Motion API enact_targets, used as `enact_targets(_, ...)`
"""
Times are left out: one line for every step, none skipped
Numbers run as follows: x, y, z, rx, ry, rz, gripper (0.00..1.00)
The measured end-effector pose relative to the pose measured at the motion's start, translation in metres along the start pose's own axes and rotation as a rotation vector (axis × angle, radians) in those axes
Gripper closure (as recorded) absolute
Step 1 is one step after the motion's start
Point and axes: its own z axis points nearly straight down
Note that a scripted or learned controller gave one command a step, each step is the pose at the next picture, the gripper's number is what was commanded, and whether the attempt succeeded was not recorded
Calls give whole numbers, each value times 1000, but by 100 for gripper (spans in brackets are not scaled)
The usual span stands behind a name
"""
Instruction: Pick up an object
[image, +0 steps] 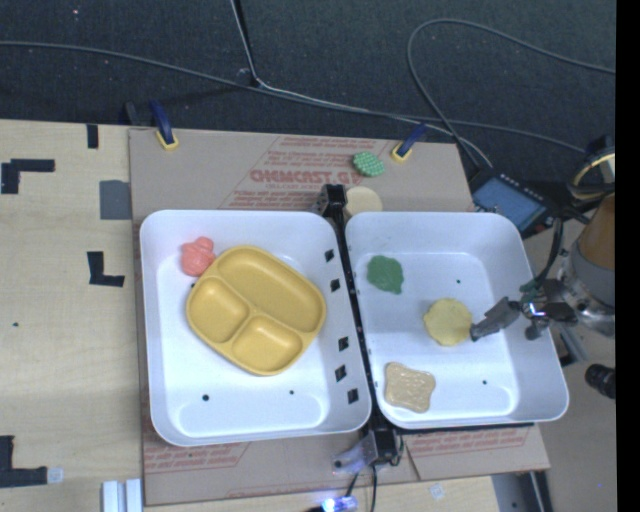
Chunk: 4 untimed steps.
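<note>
The right bin (500, 235) holds three small items: a green leafy piece (384, 273), a round yellow piece (447, 322) and a tan bread-like slice (409, 386). My gripper (512, 325) hangs over the right side of this bin, just right of the yellow piece. It is open, with one dark finger (489, 323) reaching toward the yellow piece and nothing held between the two. The left bin (160, 330) carries a yellow divided plate (257, 308) and a small pink-orange toy (197, 256).
Behind the bins, a green dimpled item (368, 163) and a cream round item (363, 200) lie on the cardboard sheet. Cables run across the dark floor at the top. A blue-grey box (512, 200) sits off the bench's right edge.
</note>
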Motion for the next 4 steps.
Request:
enact_targets(0,3,-6,-11,-3,-4,0)
enact_targets(-7,4,41,-7,-2,-3,0)
enact_targets(-5,4,106,-5,-1,-4,0)
enact_targets(-5,4,119,-13,-5,-4,0)
